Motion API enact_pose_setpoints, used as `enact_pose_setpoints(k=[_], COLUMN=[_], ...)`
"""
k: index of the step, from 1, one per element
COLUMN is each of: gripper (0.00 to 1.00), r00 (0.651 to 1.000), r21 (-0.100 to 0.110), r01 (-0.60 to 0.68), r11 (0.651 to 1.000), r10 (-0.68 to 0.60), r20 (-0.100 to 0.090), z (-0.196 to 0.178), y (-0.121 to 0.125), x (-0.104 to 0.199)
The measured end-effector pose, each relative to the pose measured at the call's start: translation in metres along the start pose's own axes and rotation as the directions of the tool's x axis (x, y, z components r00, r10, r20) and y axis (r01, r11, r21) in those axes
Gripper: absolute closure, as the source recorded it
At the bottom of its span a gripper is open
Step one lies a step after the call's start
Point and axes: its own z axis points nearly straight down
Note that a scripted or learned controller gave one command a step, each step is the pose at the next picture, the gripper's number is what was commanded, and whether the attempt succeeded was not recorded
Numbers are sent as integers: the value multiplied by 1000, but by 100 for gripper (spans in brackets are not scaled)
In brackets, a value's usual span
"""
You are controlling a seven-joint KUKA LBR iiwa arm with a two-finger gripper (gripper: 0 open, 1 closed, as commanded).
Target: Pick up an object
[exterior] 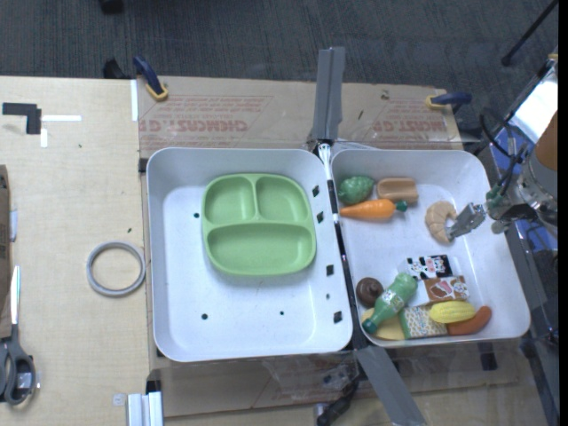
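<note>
A divided plate lies in the left bin; the right bin holds toy foods along its upper and lower parts; a tape ring sits far left on the worktop

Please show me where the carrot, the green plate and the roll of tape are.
carrot (367, 209): camera view, middle of its orange body.
green plate (259, 248): camera view, floor of its large compartment.
roll of tape (116, 252): camera view, upper part of its ring.

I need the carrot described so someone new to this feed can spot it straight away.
Look in the right-hand white bin, at its far left corner beside the divider between the bins. The carrot lies there on its side, just below a green leafy vegetable and a brown bread roll. It is the only long orange piece with a green tip.
</note>
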Motion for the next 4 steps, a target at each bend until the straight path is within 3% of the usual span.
enact_pose_setpoints(k=[1, 2, 3, 4], gripper=[0, 100, 100, 0], r00=[998, 998, 977, 977], r21=[-1, -1, -1, -1], r01=[-63, -66, -213, -213], r11=[998, 998, 977, 977], r10=[63, 66, 213, 213], r20=[1, 1, 1, 1], z=[97, 88, 12, 12], y=[41, 40, 68, 68], x=[9, 8, 55, 55])
